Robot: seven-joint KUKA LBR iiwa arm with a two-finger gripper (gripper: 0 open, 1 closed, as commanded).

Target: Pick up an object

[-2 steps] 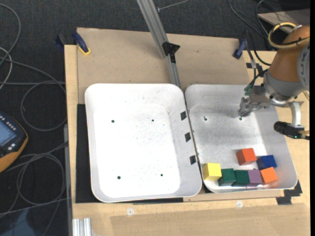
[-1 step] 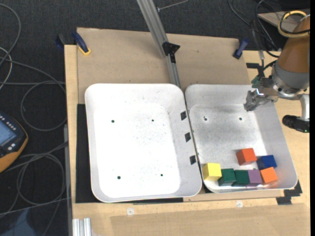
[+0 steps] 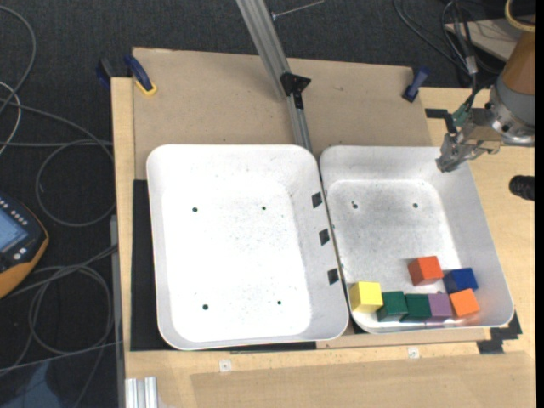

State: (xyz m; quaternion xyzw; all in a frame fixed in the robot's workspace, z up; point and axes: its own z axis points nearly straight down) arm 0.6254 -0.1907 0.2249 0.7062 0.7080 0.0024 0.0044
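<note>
Presently noted: claw (image 3: 449, 161) poised over the upper right rim of the right bin (image 3: 476, 202), at the end of the grey arm (image 3: 514, 100) entering from the right. Finger spacing not discernible at this slant (too small and too dark to judge); nothing seen between the fingers.

Right bin contents, all clustered at the lower right corner, well apart from the claw:
- red block (image 3: 424, 269), set slightly above the rest
- blue block (image 3: 460, 279), just beside the red one
- orange block (image 3: 464, 303), below the blue and touching it
- purple block (image 3: 439, 305), beside the orange
- two green blocks (image 3: 405, 306), side by side in the front row
- yellow block (image 3: 367, 296), leftmost, against the bin's left wall

Left bin (image 3: 161, 228) alongside, touching the right bin along the middle seam, speckled with fine dark marks.

Both bins seated on the wooden counter (image 3: 212, 100). Blue clamps (image 3: 140, 76) at the counter's rear corners. Slanted metal rail (image 3: 268, 45) meeting the counter behind the seam.
</note>
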